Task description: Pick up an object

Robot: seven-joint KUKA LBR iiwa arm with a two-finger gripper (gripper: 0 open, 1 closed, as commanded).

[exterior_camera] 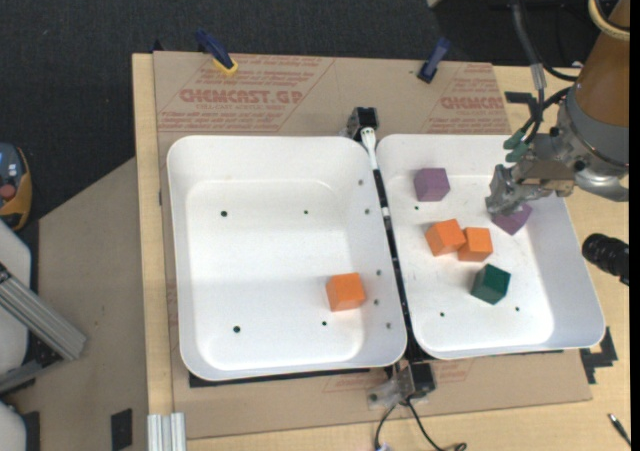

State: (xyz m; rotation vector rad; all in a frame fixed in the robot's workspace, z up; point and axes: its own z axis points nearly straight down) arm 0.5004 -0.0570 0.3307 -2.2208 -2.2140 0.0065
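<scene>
Starting at the far side, the left bin (200, 239) carries a single orange cube (345, 291), sitting near the bin's front right corner, its edges turned slightly off the bin walls. Across the black divider strip (385, 229) we're into the right bin (560, 329), and this is where the crowd is. One purple cube (431, 183) sits toward the back left, square-faced with no long axis to speak of. Just in front of it, two orange cubes (459, 239) touch side by side, together forming a short row that runs left to right. A lone dark green cube (491, 283) sits just in front of that pair, rotated corner-on. Now the gripper (510, 201), down low over the right bin from the right, and tucked beneath it a second purple block (514, 220) peeks out, tilted. Whether the fingers are wide, narrow or closed on that block, I cannot tell. Tally: three orange, two purple, one green.
</scene>
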